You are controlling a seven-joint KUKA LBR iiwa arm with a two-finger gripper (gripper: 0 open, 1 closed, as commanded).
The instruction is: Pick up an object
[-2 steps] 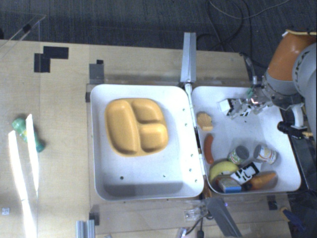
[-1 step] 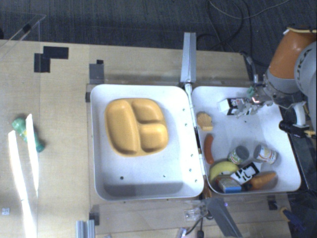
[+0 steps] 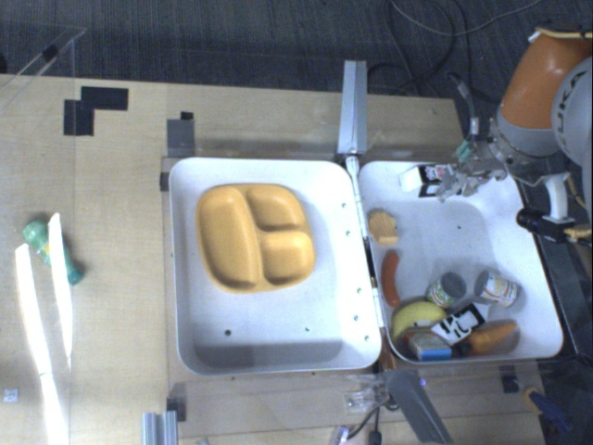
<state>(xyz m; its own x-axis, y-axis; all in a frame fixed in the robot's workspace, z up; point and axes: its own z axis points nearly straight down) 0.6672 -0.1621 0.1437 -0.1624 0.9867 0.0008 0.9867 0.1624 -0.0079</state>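
The bench (image 3: 111,360) carries two white bins side by side. The left bin (image 3: 199,341) holds a yellow divided tray (image 3: 256,236), upside down by the look of it, lying toward the far side. The right bin (image 3: 537,332) holds the smaller items. The arm (image 3: 547,91) enters from the far right, its orange band over the bin's far right corner. The gripper (image 3: 456,180) sits low at the far edge of the right bin, just beside a small white and black item (image 3: 422,178); the view is too blurred to say whether the two touch, and I cannot tell how the gripper is set. A tan lump (image 3: 382,226) lies by the bin's left wall, with a red sausage (image 3: 390,278) nearer along that wall. In the near corner are clustered a banana (image 3: 417,317), a dark-topped can (image 3: 448,288), a second can (image 3: 498,290) on its side, a black and white card (image 3: 460,324), an orange piece (image 3: 489,336) and a blue-grey block (image 3: 429,346). On the bench at far left lies a green item (image 3: 51,248).
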